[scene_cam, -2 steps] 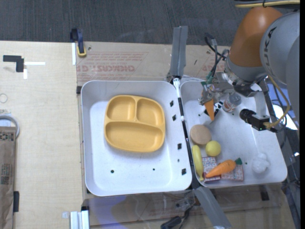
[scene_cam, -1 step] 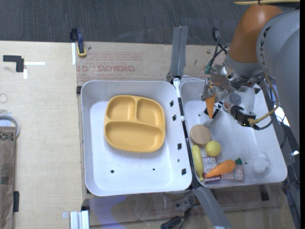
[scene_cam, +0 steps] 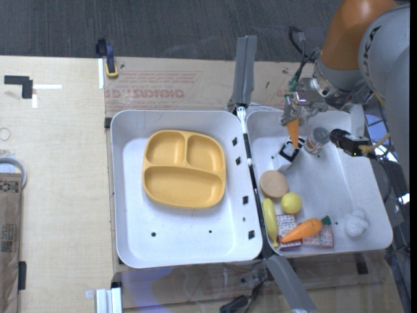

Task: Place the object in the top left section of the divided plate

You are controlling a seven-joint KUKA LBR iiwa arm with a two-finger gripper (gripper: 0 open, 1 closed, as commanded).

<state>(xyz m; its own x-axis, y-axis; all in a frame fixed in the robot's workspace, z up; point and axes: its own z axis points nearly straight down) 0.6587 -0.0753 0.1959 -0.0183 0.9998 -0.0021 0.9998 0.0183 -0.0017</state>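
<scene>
Nearest the lens: carrot, banana, lemon and a round tan piece, all crowding the right bin's near corner. My end effector is hanging over that bin's far end, gripping a small orange piece that's dangling between the fingers, clear of the bin floor. The yellow divided plate is sitting in the left bin, well apart. To do this well I'm planning to lift clear of the divider wall, traverse left, centre over the top left section, lower close, then release.
</scene>
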